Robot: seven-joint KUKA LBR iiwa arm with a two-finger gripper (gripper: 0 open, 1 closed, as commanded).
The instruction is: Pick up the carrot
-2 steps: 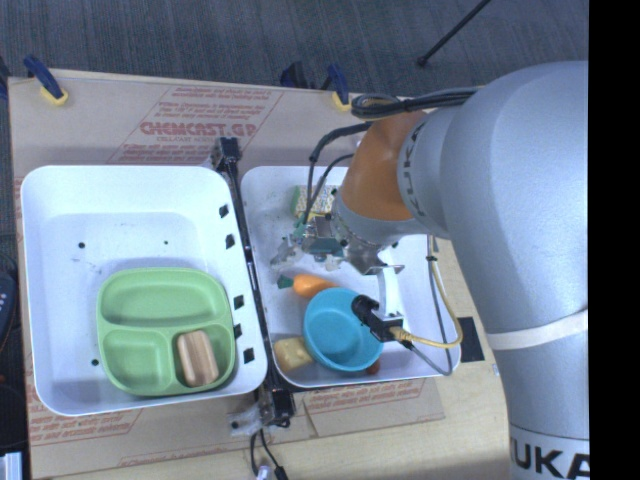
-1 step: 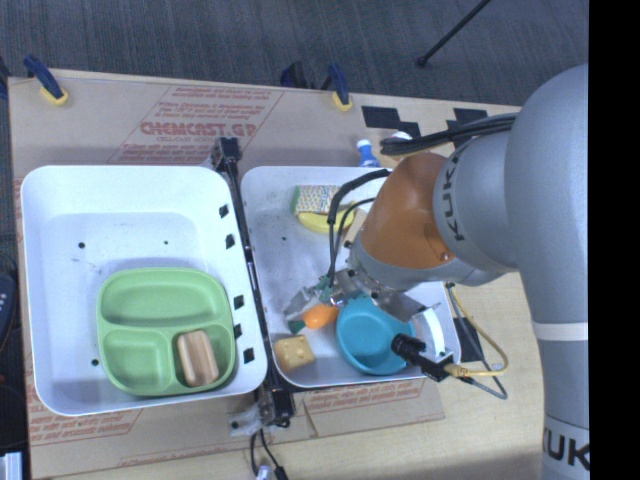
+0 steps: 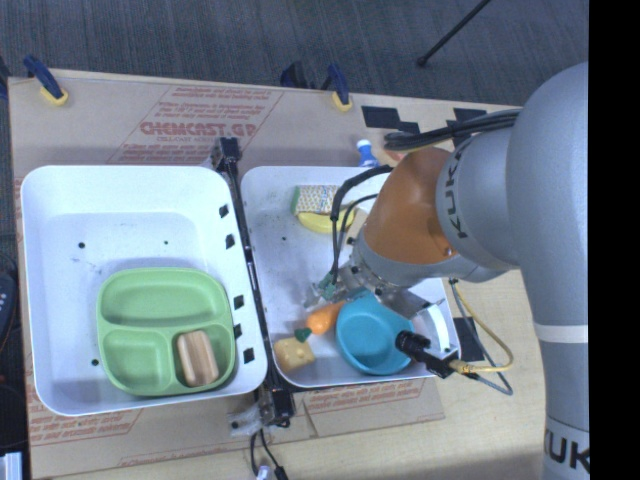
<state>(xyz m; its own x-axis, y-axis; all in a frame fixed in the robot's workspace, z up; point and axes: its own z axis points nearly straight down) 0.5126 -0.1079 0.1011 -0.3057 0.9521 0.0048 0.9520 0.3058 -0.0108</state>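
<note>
The carrot point(image 3: 322, 319) is a small orange piece lying in the right bin point(image 3: 275, 258), near its front, touching the left rim of a blue bowl point(image 3: 372, 339). My gripper point(image 3: 333, 287) hangs just above and slightly behind the carrot, under the orange wrist band. The arm's bulk covers much of the bin's right half. From this angle nothing orange shows inside the gripper.
A pale yellow chunk point(image 3: 293, 352) lies in front of the carrot. A sponge point(image 3: 315, 200) and a banana point(image 3: 322, 223) sit at the bin's back. The left bin point(image 3: 60, 218) holds a green divided plate point(image 3: 150, 313) with a brown roll point(image 3: 197, 358).
</note>
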